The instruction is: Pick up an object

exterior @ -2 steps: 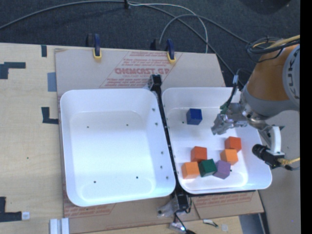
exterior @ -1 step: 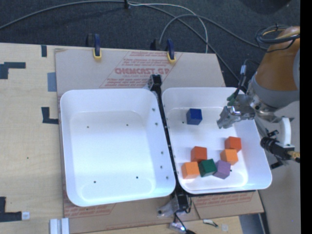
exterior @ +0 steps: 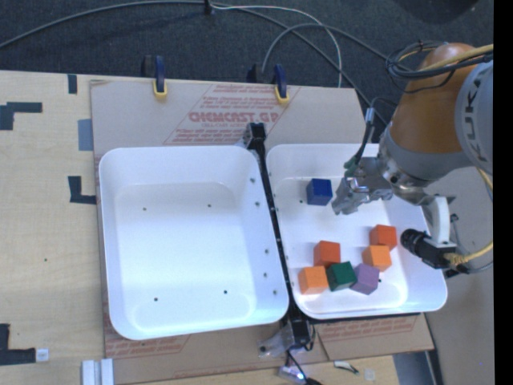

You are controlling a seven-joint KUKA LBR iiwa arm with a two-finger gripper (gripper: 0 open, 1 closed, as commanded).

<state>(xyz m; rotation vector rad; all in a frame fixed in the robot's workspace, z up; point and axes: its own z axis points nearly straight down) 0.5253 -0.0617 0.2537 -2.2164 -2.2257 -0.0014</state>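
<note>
- The bench (exterior: 48,239) was a flat, pale wooden surface with dark tape marks, and a sheet of brown cardboard (exterior: 232,115) printed in red lay on it, held at its far edge by two blue-and-yellow clamps (exterior: 159,77).
- The left bin (exterior: 108,215) was a shallow tray of smooth, glossy white plastic with rounded corners and small dark dots on its floor.
- The right bin (exterior: 425,295) was of the same make and touched the left one along a black joining strip.
- The arm (exterior: 437,119) was rounded and bulky, grey with an orange band, and reached in over the right bin's far right part.
- The hand (exterior: 346,203) was of grey metal and hung just right of the blue cube; I could not tell how far apart its fingers stood, and nothing showed between them.
- The blue cube (exterior: 319,191) was matte and sharp-edged, and sat alone near the right bin's far side.
- Four orange cubes (exterior: 326,252) lay toward the near side: two on the left, two on the right.
- A green cube (exterior: 341,275) and a purple cube (exterior: 366,278) sat touching between them.
</note>
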